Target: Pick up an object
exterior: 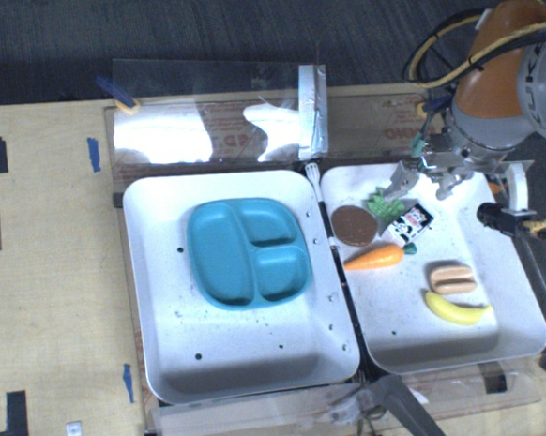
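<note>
I can't read the gripper (411,175) — its tips blur into the green item (382,204) under them. The black-and-white packet (412,220) is too small to make out. The arm (511,71) is cut off at the right edge.

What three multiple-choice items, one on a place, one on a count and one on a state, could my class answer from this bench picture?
1. Where does the blue divided tray lie?
A. left bin
B. right bin
C. on the bench outside the bins

2. How many compartments does the tray show?
A. one
B. three
C. five

3. How does the banana lie relative to the hot dog?
A. stacked on top of it
B. beside it, nearer the front rim
C. in the other bin

Answers: 1 A, the tray sits in the left bin. 2 B, one long and two smaller sections. 3 B, both are in the right bin, the banana just below the hot dog.
</note>
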Robot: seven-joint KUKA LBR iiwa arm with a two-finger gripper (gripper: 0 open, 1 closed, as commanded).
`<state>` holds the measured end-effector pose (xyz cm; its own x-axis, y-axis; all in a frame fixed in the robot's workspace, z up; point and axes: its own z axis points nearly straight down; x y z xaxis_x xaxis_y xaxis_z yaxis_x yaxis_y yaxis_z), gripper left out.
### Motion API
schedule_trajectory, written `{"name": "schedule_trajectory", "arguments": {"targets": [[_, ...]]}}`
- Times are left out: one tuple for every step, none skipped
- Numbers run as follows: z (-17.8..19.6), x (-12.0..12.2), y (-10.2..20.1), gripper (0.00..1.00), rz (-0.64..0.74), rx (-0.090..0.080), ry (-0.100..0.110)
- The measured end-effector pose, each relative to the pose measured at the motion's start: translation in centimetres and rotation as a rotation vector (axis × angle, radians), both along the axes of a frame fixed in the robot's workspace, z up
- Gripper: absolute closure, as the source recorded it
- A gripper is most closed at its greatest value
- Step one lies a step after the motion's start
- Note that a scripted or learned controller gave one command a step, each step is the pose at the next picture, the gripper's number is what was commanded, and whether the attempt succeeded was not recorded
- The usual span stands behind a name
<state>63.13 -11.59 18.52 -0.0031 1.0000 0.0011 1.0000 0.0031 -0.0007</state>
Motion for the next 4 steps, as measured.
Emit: {"name": "schedule_trajectory", "arguments": {"targets": [[3.8,2.8,-1.0,0.00,0.069,-0.002,-0.006],[-6.2,-5.1,1.6,0.00,-0.017,0.000,0.007],[-9.6,-2.9,2.0,0.00,-0.080,-0.003,-0.008],[-8.5,-2.9,1.7,1.00,-0.084,-0.004,-0.010]]}}
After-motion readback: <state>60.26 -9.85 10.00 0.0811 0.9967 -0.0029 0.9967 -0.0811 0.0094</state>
